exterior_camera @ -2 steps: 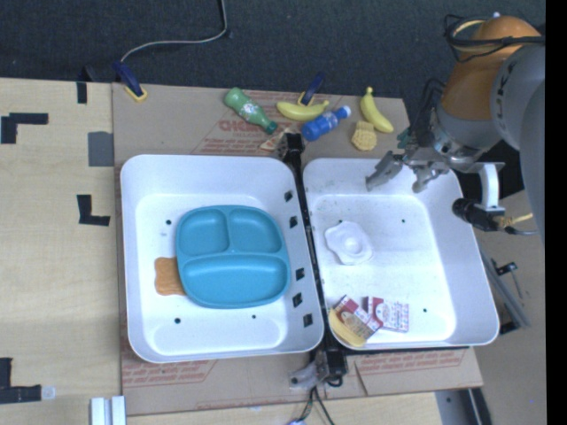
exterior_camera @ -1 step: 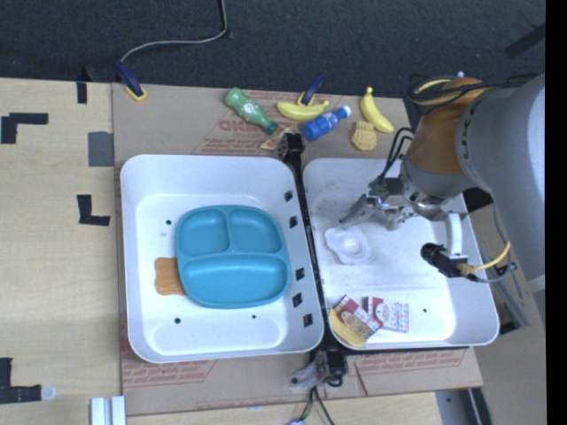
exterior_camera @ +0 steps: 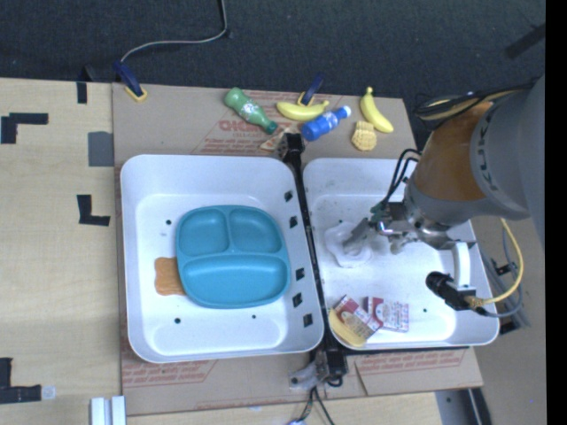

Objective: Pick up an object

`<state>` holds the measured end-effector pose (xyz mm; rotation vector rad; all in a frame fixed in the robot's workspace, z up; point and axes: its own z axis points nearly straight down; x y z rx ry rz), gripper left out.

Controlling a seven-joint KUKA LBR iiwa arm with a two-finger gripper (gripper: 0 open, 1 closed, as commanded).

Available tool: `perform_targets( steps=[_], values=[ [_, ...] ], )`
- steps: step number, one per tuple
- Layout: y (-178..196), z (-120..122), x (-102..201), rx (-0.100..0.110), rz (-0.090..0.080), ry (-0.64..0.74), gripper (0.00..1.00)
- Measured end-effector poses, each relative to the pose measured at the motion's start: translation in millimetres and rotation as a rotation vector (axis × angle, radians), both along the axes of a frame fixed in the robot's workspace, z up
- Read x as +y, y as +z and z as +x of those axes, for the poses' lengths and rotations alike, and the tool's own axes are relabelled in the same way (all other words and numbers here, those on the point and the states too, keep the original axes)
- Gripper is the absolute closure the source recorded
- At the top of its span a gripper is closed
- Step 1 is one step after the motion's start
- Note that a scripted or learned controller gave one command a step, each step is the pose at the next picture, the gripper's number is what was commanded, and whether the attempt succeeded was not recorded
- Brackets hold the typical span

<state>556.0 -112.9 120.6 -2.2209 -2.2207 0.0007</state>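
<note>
Beyond the bins' far edge, on the cardboard [exterior_camera: 177, 118], lie a green bottle [exterior_camera: 249, 110], a yellow banana [exterior_camera: 301, 110], a blue bottle [exterior_camera: 324, 123], a second banana [exterior_camera: 376, 112] and a small yellow piece [exterior_camera: 362, 135], perhaps corn. A black cable [exterior_camera: 190, 35] runs far left.

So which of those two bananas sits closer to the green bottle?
The banana lying flat beside the blue bottle; the other banana lies farther right of the green bottle.

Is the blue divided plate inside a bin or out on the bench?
Inside. The blue plate lies flat in the left bin, overlapping an orange piece.
</note>
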Motion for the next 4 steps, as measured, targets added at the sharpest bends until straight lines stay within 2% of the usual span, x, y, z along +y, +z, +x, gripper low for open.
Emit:
perform_targets(
  steps=[1,2,3,4],
  values=[
    [34,79,-49,-0.002,-0.002,0.001,0.0],
    [-34,33,-59,-0.002,-0.001,0.0,0.0],
    [58,69,-102,-0.003,-0.003,0.001,0.0],
    [-34,44,-60,-0.003,-0.001,0.001,0.0]
  ],
)
